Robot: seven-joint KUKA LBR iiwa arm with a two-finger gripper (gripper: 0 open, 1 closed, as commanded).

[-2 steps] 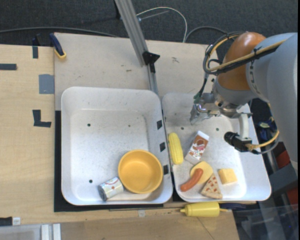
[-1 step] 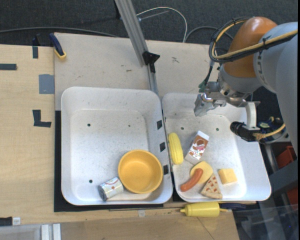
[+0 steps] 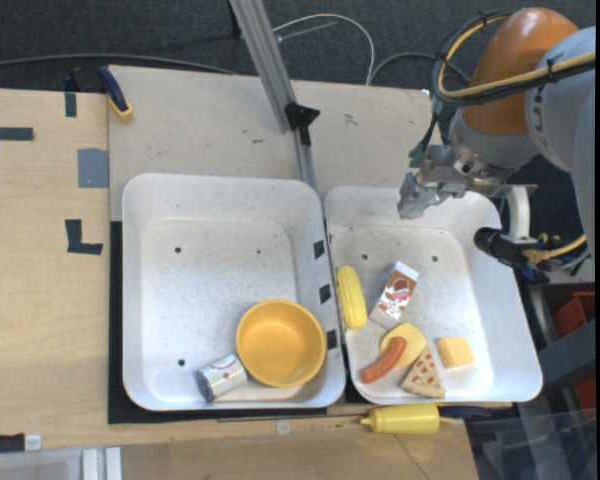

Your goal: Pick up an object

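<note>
- The gripper (image 3: 417, 200) hangs over the far rim of the right bin (image 3: 500, 308), below the grey arm (image 3: 540, 78) with its orange band; how it is set cannot be told from this slanted view, and nothing is seen in its hold or touching it.
- The candidate objects lie well apart from it, toward the near half of the right bin: a yellow corn cob (image 3: 351, 296) by the left wall, a small white carton (image 3: 395, 294) just beside it, a red sausage (image 3: 383, 361) against a yellow rounded piece (image 3: 408, 338), a pizza slice (image 3: 424, 376) and a yellow cheese block (image 3: 455, 352).
- The left bin (image 3: 150, 268) bears a yellow bowl (image 3: 279, 342) and a small can (image 3: 221, 377) lying on its side, just beside the bowl.
- A yellow bottle (image 3: 404, 419) lies on the bench in front of the right bin.
- A grey metal pole (image 3: 265, 53) slants down to the gap between the bins.
- The bench (image 3: 40, 298) is pale wood with dark tape marks; dark floor and cables lie beyond.
</note>
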